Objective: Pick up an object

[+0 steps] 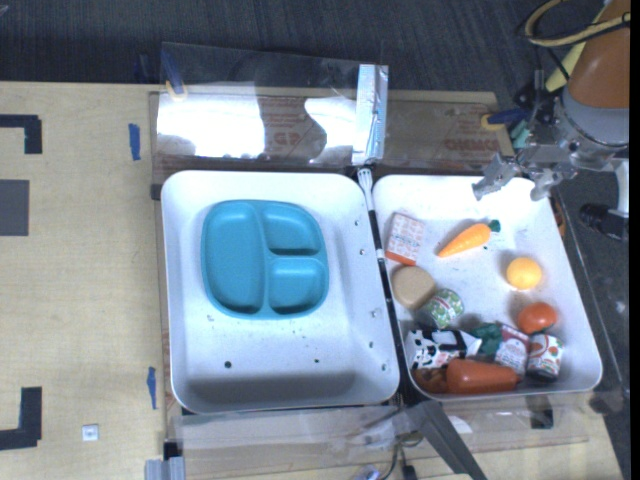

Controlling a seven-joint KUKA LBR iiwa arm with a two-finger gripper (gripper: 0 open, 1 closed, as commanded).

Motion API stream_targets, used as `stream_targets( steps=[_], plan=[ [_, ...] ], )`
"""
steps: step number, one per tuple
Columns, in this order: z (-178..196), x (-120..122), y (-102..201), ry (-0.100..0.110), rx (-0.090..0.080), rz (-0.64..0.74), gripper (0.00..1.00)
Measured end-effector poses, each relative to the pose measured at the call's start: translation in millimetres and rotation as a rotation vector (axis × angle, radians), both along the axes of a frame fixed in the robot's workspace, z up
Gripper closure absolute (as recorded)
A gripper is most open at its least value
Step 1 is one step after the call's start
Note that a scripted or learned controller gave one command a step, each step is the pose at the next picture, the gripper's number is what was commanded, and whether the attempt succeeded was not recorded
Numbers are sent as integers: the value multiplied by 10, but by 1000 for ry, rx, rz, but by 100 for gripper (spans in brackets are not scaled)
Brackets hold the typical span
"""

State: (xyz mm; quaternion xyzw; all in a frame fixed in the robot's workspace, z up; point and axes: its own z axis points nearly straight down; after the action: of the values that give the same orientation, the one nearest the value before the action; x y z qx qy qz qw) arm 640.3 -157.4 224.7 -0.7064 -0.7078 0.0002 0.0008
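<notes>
On the wooden bench (80,298) sit two white bins: the left bin (270,368) holds one blue tray (265,258), the right bin (575,298) one carrot (466,239), one yellow ball (524,272) and crowded toys, beneath the spread, empty gripper (520,180).

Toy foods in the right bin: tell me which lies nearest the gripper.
The carrot, orange with a green tip, lies closest below the gripper. The yellow ball and tomato lie farther down the bin.
</notes>
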Motion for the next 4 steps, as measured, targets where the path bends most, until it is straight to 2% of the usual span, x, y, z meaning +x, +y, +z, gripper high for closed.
stream_targets(
  steps=[1, 2, 3, 4],
  plan=[
    [160, -393, 31, -2, 0, -31, 0],
    [-1368, -489, -60, -8, -2, 92, 0],
    [-1390, -19, 416, -5, 0, 81, 0],
    [-1372, -27, 380, -3, -2, 223, 0]
  ],
)
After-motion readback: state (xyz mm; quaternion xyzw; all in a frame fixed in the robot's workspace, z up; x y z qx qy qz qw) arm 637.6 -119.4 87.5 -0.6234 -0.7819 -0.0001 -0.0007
